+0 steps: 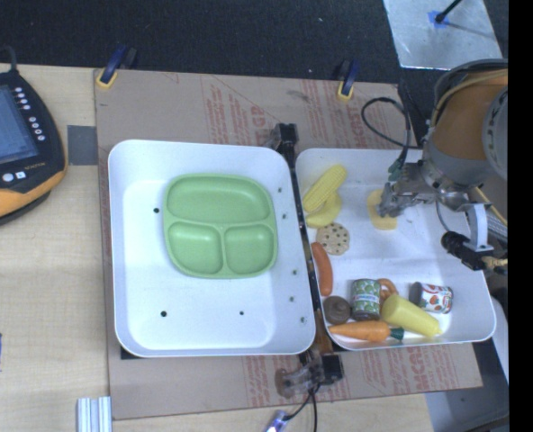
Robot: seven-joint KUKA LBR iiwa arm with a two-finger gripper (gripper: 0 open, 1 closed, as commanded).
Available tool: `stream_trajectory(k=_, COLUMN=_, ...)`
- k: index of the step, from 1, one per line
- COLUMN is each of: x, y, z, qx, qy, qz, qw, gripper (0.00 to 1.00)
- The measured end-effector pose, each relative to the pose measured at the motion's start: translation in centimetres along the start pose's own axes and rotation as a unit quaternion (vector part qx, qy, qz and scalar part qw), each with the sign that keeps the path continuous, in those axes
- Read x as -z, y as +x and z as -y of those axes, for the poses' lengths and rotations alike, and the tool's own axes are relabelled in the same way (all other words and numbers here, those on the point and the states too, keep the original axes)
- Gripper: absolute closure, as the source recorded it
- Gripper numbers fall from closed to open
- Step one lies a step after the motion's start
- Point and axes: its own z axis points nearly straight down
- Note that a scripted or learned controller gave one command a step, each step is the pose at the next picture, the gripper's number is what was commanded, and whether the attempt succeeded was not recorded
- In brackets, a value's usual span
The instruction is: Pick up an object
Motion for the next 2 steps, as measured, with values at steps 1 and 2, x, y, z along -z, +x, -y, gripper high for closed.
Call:
stream_trajectory(k=1, x=0.0, y=0.0, z=0.0, qx=0.0, qy=0.0, qz=0.0, qw=1.0, gripper=0.0)
stream_trajectory(k=2, x=-1.0, y=1.0, z=-2.0, qx=0.0, qy=-0.002, qz=0.0, qw=1.0, gripper=0.0)
